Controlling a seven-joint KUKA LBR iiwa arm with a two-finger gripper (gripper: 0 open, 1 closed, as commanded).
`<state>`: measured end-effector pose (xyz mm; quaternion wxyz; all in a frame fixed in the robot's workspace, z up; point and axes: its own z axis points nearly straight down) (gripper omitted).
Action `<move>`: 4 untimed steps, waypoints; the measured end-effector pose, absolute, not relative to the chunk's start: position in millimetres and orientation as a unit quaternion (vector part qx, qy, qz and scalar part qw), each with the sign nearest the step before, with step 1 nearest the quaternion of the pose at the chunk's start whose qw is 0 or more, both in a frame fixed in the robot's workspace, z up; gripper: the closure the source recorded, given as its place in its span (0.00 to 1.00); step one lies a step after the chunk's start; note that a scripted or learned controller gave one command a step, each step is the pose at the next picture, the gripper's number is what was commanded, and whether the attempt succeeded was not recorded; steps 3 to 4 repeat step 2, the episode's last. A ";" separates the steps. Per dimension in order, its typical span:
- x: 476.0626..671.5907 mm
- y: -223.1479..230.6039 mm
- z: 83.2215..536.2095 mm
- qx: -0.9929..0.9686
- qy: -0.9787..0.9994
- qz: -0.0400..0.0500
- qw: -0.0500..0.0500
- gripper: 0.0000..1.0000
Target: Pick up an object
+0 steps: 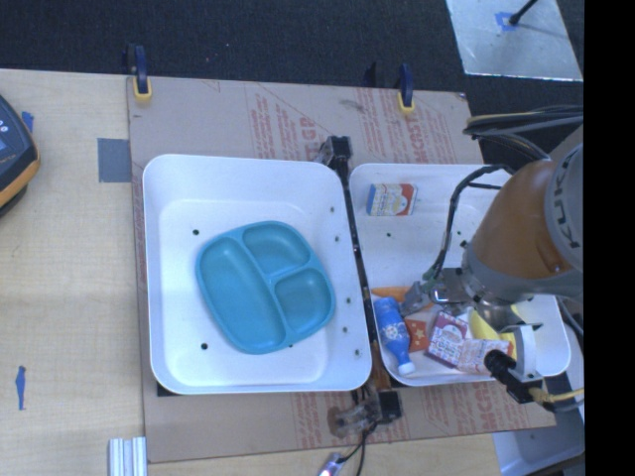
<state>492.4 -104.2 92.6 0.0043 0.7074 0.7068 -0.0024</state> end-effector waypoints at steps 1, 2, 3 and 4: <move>561.3 -96.0 91.9 0.706 0.708 -0.001 -0.001 0.00; 561.0 -96.9 101.8 0.705 0.709 -0.002 -0.002 1.00; 561.0 -96.9 101.8 0.705 0.709 -0.002 -0.002 1.00; 561.0 -96.9 101.8 0.705 0.709 -0.002 -0.002 1.00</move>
